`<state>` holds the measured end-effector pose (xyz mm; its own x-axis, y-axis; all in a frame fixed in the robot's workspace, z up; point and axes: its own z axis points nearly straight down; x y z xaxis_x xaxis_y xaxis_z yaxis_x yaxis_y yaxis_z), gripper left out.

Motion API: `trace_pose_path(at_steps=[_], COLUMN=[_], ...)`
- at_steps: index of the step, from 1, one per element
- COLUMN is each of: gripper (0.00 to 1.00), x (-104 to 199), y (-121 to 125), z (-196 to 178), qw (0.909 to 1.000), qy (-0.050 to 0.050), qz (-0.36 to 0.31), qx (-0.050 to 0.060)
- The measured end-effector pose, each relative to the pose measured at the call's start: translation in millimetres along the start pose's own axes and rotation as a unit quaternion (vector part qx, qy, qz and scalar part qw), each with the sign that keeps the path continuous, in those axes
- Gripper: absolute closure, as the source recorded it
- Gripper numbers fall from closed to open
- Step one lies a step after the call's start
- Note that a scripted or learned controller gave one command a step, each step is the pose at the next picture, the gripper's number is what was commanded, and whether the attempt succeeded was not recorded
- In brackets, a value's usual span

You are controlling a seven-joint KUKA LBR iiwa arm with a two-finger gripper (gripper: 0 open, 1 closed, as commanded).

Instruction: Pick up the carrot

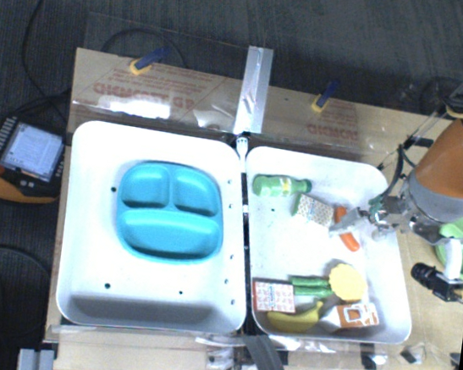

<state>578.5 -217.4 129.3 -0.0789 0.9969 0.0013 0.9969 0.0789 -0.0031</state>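
Observation:
The carrot (349, 238) is a small orange piece lying in the right bin (390, 271), close to its right wall. My gripper (379, 214) hangs over that bin's upper right part, just above and to the right of the carrot. The grey wrist and its orange band rise behind it at the right edge. I see nothing held in the gripper, and dark cables blur its tip.
The right bin also holds a green bottle (279, 185), a silvery packet (314, 209), a yellow disc (347, 282), a green vegetable (310, 283), a banana (294, 319) and two small boxes. A blue divided plate (172, 212) lies in the left bin (81, 278).

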Motion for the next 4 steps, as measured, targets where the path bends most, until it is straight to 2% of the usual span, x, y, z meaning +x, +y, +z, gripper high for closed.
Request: trace_pose_path(at_steps=[1, 2, 3, 4], gripper=[0.0, 0.0, 1.0, 1.0], x=[-5.4, 0.4, 1.2, 39.3], y=[-11.4, -76.0, -75.0, -91.5], z=[-147.5, -32.9, -41.5, -88.6], qw=[0.9999, 0.9994, 0.9994, 0.9997], qy=[-0.002, 0.0, 0.0, 0.0], qz=[0.014, 0.035, 0.034, -0.025], qx=[-0.001, 0.0, 0.0, -0.001])
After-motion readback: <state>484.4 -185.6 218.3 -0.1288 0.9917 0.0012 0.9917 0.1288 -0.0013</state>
